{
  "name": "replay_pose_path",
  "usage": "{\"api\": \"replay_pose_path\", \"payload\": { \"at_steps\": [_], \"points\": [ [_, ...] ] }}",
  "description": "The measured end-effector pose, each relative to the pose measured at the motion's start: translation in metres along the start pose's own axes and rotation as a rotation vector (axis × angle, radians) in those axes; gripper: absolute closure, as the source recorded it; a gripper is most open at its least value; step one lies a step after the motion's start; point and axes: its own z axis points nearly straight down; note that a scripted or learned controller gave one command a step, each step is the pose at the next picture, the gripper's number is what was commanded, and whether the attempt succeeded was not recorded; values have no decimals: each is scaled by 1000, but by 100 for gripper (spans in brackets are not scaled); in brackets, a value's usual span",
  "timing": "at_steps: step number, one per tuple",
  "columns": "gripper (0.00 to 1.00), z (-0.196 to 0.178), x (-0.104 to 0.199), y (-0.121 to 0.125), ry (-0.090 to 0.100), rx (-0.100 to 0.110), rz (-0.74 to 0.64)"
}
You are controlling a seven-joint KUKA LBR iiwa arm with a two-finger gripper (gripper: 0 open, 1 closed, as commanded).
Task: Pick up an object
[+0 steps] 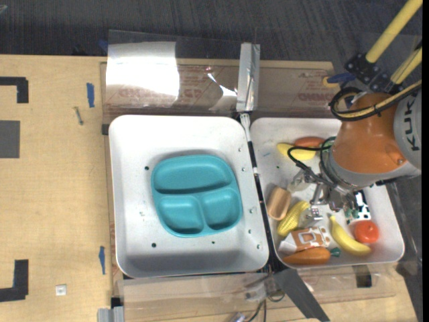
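The jaws (326, 196) hang low in the right bin (389, 250), over a heap of toy food, with a yellow banana (348, 237) and a red tomato (365, 231) just beside them. Whether they are released or clenched I cannot tell (the wrist hides them). Nothing looks lifted, so the pick seems not yet done; the teal tray (196, 193) lies in the left bin (127, 153).
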Motion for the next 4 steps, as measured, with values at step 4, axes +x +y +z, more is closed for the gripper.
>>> {"api": "replay_pose_path", "payload": {
  "at_steps": [4],
  "points": [
    [0,4,-112,-38,4,-4,-30]
  ]
}}
